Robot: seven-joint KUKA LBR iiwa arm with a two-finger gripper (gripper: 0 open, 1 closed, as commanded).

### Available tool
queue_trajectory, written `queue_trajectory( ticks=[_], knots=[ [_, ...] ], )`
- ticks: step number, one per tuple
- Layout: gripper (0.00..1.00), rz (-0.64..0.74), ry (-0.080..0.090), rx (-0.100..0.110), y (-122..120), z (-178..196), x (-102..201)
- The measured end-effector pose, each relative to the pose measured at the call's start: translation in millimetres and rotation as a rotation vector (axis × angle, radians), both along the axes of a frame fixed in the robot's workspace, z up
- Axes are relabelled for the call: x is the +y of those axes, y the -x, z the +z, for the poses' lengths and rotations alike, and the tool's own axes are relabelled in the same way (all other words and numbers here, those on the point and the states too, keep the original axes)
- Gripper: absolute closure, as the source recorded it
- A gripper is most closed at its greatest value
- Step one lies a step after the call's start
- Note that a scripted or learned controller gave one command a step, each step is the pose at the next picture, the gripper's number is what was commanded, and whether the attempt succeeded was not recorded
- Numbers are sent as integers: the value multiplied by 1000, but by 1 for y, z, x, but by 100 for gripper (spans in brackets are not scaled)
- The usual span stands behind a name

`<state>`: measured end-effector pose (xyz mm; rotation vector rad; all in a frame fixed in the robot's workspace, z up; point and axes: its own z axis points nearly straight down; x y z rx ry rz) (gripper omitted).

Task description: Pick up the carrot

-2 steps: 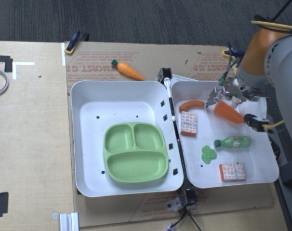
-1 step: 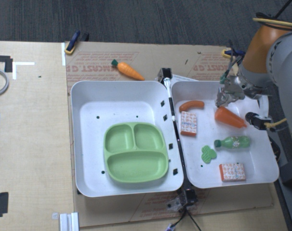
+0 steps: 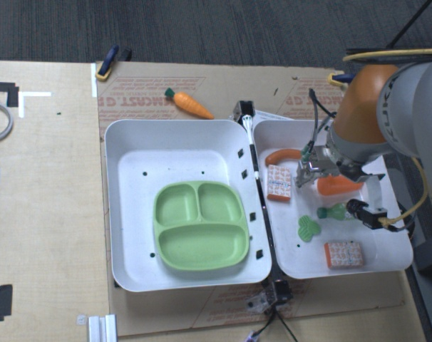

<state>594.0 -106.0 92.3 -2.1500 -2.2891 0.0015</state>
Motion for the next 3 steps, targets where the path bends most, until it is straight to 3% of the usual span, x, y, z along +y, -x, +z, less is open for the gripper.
queue_trajectory(
  ticks=[1, 2, 3],
  knots=[
    [100, -49, 0, 0, 56, 0, 8],
    [100, 37, -1, -1, 108, 0, 13],
    [100, 262, 2, -5, 115, 160, -7]
  ],
)
